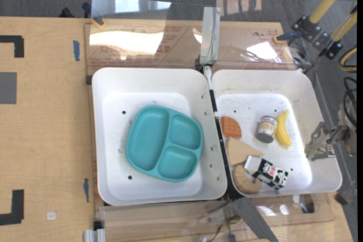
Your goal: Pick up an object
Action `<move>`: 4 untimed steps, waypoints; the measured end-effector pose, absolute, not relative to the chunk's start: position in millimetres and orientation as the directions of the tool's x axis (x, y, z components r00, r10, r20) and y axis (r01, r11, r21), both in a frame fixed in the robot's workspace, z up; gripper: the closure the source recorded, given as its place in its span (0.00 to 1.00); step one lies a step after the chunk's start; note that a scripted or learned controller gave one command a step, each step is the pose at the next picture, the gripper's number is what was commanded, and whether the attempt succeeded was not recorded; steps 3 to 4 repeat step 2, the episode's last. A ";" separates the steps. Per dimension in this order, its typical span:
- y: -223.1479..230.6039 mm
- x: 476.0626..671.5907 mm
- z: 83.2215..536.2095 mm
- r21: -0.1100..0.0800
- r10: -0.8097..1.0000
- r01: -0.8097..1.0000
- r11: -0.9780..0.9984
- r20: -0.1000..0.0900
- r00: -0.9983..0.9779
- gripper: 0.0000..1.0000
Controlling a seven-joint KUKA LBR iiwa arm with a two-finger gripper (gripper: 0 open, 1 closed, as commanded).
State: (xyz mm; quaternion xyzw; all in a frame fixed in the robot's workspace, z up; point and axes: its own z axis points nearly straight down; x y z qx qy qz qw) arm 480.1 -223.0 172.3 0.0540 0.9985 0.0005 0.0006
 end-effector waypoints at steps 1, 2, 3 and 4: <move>-222.5 481.1 173.7 -0.001 0.007 0.007 1.000 -0.004 -1.000 1.00; -223.2 489.6 207.1 -0.004 -0.385 -0.385 0.923 -0.008 -0.923 1.00; -223.2 489.6 207.1 -0.004 -0.385 -0.385 0.923 -0.008 -0.923 1.00; -223.2 489.6 207.1 -0.004 -0.385 -0.385 0.923 -0.008 -0.923 1.00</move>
